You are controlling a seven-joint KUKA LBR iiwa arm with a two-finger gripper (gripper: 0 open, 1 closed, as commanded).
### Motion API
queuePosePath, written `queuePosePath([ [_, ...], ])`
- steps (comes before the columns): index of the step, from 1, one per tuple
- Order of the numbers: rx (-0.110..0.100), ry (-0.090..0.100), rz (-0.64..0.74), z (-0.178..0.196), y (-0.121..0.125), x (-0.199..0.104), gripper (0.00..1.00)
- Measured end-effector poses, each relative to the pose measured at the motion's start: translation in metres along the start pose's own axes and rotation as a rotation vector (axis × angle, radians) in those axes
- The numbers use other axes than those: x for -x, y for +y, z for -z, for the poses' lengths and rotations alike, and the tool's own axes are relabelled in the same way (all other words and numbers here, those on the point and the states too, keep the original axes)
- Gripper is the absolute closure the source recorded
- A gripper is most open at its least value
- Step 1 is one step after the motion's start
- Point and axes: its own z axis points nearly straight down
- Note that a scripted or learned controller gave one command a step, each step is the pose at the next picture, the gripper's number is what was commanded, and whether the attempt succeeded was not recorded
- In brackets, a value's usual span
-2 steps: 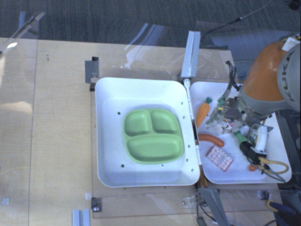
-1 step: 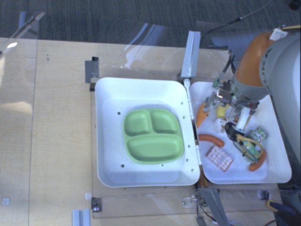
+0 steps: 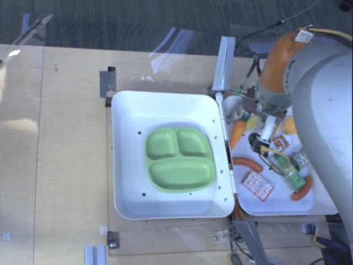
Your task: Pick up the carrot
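Note:
The orange carrot (image 3: 237, 133) lies at a slant against the left wall of the right bin (image 3: 276, 206), its thick end toward the back. My gripper (image 3: 249, 113) hangs over the back left corner of that bin, just behind and to the right of the carrot's upper end. The grey wrist with its orange band (image 3: 277, 57) covers much of the gripper. I see nothing lifted out of the bin.
The right bin also holds a red sausage (image 3: 246, 163), a red-and-white packet (image 3: 257, 184), a green bottle (image 3: 288, 168), a second sausage (image 3: 303, 189), a yellow item (image 3: 289, 126) and a small packet (image 3: 280, 143). A green divided plate (image 3: 179, 159) sits in the left bin (image 3: 127, 148).

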Motion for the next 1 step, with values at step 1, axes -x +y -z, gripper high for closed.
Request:
queuePosePath([
  [1,0.004,-0.001,0.009,0.0111,0.0019,-0.0015,1.00],
])
